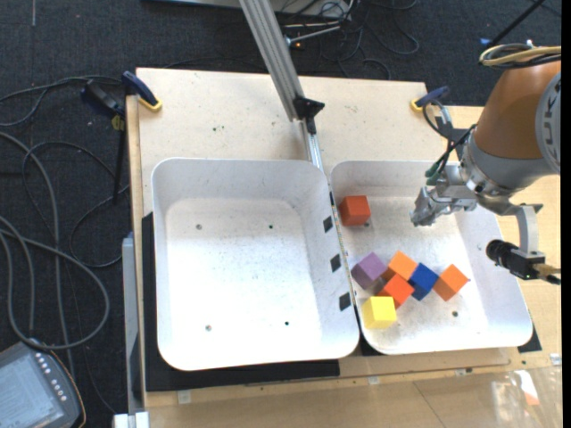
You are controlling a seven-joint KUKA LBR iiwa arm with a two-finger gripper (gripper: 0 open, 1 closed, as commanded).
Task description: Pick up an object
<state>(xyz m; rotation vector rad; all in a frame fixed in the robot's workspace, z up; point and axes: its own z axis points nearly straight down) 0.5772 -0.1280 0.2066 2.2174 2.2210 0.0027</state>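
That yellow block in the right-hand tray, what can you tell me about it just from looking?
The yellow block is a small cube with a plain, matte surface and flat faces, possibly wood or foam. It sits flat on the floor of the right bin, near the front left of the bin, close to the wall shared with the other bin. It is the frontmost of the cluster, and its far corner looks to meet a red-orange block. The gripper is well away from it.

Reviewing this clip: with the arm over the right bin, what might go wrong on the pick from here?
1. The purple block, orange blocks, blue block and yellow block lie tightly clustered, so the pincer may nudge neighbours or close on two at once.
2. The lone red-orange block sits near the wall of the right bin, which could crowd a finger on that side.
3. The pincer hangs above bare floor between targets; a straight descent would likely grasp nothing.
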